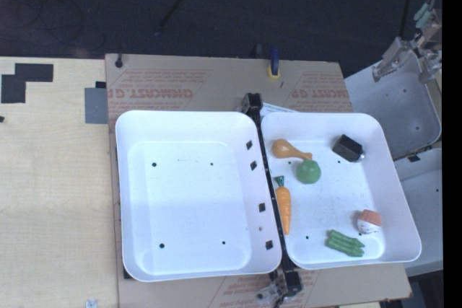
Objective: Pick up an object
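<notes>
- Objects for picking lie together in the right bin (395,168), a shallow white tray with rounded corners and a smooth, glossy floor.
- Carrot (284,208): orange, tapered, with a small green top. It lies lengthwise just beside the bin's left wall.
- Green ball (309,172): round and matte, near the carrot's top end. Just beside it is a tan, pear-shaped piece (289,150) with a narrow neck.
- Black block (347,148): small, boxy and dark, near the far right of the bin, apart from the others.
- Red-and-white piece (369,221): small and rounded, close to the right wall.
- Green pod (344,243): long and bumpy, lying flat near the front wall, just below the red-and-white piece.
- The left bin (120,177) is the same white moulded shape and touches the right bin along a seam held by small black clips (253,164).
- Both bins rest on a brown cardboard sheet (180,83) with printed lettering. A blue clamp (274,61) sits at its far edge.
- Pale wooden bench top (50,191) lies to the left and a grey metal plate (404,108) to the right.
- Nothing lies over any object, and the pieces are mostly spaced apart.
- The gripper (413,47) shows as pale metal parts at the upper right, well apart from the bins and touching no object. Whether the claw is spread or closed cannot be told.
</notes>
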Tool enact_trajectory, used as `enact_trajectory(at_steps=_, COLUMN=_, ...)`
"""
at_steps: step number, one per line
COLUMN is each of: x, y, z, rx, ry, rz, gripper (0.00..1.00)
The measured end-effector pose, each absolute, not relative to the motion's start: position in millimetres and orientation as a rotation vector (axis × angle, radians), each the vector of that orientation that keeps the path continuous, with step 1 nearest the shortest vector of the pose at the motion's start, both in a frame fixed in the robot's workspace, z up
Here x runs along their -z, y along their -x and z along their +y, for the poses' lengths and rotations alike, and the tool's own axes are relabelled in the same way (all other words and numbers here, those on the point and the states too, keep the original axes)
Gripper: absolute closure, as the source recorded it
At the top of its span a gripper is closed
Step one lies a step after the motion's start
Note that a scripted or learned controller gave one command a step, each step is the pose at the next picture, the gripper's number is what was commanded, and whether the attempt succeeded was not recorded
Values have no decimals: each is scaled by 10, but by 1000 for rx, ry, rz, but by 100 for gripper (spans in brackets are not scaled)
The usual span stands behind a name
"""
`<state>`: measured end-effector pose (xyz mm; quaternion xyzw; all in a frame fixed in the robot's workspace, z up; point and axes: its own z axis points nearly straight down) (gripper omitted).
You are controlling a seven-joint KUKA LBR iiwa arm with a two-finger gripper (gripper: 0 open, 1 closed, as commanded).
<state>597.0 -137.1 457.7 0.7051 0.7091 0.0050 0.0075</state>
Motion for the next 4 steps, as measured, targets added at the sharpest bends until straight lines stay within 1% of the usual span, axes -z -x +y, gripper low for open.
enact_trajectory(at_steps=1, x=-4567, y=-5958, z=-1378, rx=6, ry=-2216, rz=2229, gripper=100)
enact_trajectory(at_steps=2, x=-5230, y=-6222, z=-712, rx=-7, ry=-2211, rz=2228, gripper=100)
enact_trajectory(at_steps=3, x=-5383, y=-6335, z=-485, rx=1, ry=-2219, rz=2225, gripper=100)
enact_trajectory(at_steps=4, x=-5368, y=-6445, z=-277, rx=3, ry=-2220, rz=2226, gripper=100)
